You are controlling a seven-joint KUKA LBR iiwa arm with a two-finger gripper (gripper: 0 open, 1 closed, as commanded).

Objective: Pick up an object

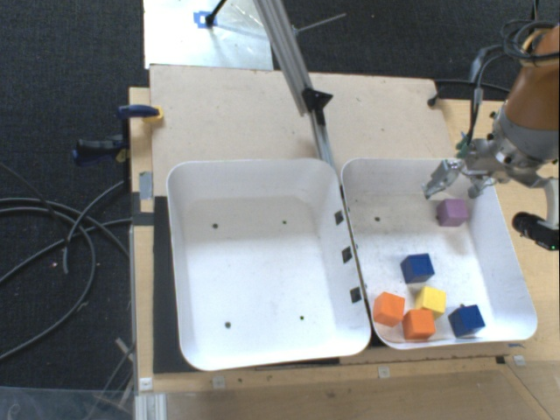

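White bins side by side, cubes only in your right one.
Scanning rightward you meet two orange cubes (389, 308), a yellow cube (430, 298), two blue cubes (417, 267), then the purple cube (451, 212) by the far wall. Your gripper (456, 180) hangs just above it, slightly far-side; whether its fingers are apart, you cannot tell.

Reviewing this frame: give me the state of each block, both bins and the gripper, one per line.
purple block: resting alone in the right bin, upper part, not gripped
upper blue block: resting mid-bin, apart
yellow block: in the front cluster
two orange blocks: in the front cluster
lower blue block: near the front rim
right bin: holds all six blocks
left bin: no blocks
gripper: above the purple block, holding nothing
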